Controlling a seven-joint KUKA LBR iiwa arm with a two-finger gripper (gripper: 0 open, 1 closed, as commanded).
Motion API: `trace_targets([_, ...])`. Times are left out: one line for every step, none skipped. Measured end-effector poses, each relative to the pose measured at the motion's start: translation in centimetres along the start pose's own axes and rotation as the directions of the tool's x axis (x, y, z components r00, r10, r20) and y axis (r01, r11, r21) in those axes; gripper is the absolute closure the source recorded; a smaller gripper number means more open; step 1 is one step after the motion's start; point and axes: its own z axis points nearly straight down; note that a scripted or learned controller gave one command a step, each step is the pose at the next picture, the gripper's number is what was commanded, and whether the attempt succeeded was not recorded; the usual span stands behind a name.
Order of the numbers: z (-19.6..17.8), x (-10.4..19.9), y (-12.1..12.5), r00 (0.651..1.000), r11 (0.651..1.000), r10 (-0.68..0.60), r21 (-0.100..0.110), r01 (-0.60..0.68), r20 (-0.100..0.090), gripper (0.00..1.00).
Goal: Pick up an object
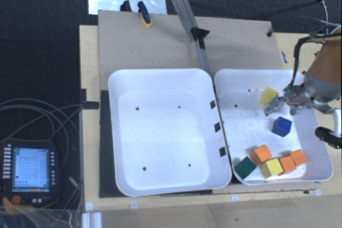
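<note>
Right bin [251, 83]: holds every block; the arm enters over its right rim.
Gripper [282, 105]: low over the upper middle floor; fingers slightly apart, nothing seen between them.
Yellow block [268, 96]: just left of the fingertips, whether touching I cannot tell.
Blue block [281, 126]: just below the gripper, bare floor around it.
Front rim: green block [245, 167], orange block [261, 154], second yellow block [272, 167] and two small orange blocks [293, 160] crowd together.
Left bin [160, 80]: bare floor, wide room.
</note>
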Motion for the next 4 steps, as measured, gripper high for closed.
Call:
trace_targets([-1.5,-0.1,0.2,1.000,1.000,-0.002,-0.008,0.002,0.003,1.00])
trace_targets([-7.9,-0.6,0.4,1.000,1.000,-0.001,-0.011,0.001,0.004,1.00])
trace_targets([-14.3,-0.3,1.2,1.000,1.000,-0.004,-0.012,0.004,0.004,1.00])
trace_targets([-17.4,-0.4,1.3,1.000,1.000,-0.003,-0.009,0.003,0.002,1.00])
